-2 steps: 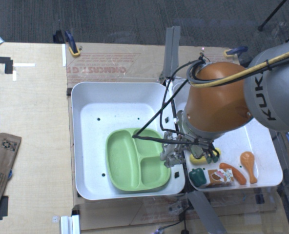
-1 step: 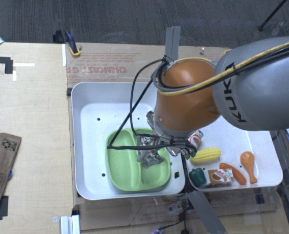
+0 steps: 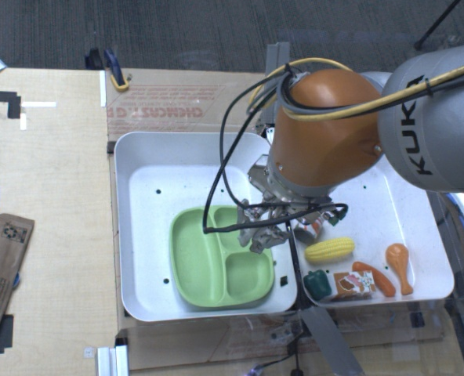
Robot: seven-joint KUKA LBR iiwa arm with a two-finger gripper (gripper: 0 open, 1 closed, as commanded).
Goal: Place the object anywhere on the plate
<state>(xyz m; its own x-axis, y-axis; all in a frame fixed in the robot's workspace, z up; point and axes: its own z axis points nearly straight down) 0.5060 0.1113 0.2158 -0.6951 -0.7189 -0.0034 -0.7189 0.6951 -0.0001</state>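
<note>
A light green divided plate (image 3: 216, 261) lies in the front part of the left bin (image 3: 142, 210). My gripper (image 3: 259, 232) hangs under the orange wrist band, over the plate's upper right rim near the wall between the two bins. Its metal end is dark and tangled with black cables, and I cannot make out any object in it. The toy foods lie in the right bin: a yellow corn cob (image 3: 329, 250), a small red and white item (image 3: 313, 228) partly hidden beneath the wrist, a carrot (image 3: 375, 279) and an orange drumstick (image 3: 399, 263).
A green pepper (image 3: 316, 283) and a small printed box (image 3: 353, 285) sit at the front of the right bin (image 3: 420, 210). The bulky arm covers the middle of that bin. Cardboard lies behind the bins, and cables loop down over the plate.
</note>
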